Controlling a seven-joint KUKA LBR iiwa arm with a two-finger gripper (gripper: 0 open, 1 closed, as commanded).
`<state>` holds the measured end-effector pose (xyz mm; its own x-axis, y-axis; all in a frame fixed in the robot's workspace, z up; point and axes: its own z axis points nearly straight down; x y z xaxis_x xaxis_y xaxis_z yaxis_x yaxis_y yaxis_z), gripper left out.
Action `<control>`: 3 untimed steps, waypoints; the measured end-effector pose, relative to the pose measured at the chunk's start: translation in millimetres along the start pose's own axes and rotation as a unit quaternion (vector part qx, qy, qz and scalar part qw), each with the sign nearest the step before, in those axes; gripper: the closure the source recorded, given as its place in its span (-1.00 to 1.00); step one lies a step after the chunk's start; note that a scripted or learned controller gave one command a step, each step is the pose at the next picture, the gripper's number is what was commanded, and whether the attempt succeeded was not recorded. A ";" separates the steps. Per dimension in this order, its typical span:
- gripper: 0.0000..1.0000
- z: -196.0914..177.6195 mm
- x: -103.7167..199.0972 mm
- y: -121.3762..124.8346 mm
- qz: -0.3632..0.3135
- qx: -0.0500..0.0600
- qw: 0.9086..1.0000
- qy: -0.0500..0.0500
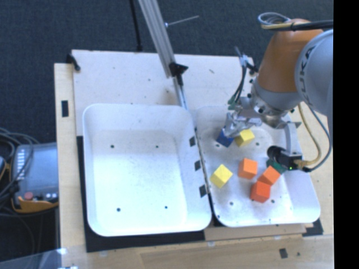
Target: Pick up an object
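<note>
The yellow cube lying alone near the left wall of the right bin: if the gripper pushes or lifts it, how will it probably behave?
The yellow cube has flat faces, so it would likely slide rather than roll. It looks solid with crisp edges, so probably stiff, not squashy. It sits apart from the orange cube but close to the right white bin's left wall, so a leftward push may jam it there.

Floor: dark grey-blue carpet [67, 15], speckled weave, surrounding the bench on the far and left sides.
Bench: pale wooden bench top [64, 150], overlaid at the far side with a white speckled board [123, 77]; small black clips at its edges.
Mast: slanted silver aluminium extrusion post [154, 21], rising from the board's far middle, with a black bracket low on it.
Left edge: grey electronic box [36, 170] with black cables [8, 136] looping beside it.
Light: even, bright, soft shadows.
</note>
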<state>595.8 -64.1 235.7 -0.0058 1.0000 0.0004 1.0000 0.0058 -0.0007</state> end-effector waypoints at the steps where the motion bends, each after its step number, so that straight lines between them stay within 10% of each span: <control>1: 1.00 -8.9 58.2 6.4 -0.001 -0.001 1.000 0.001; 3: 1.00 -14.4 160.6 20.1 -0.001 -0.001 1.000 0.000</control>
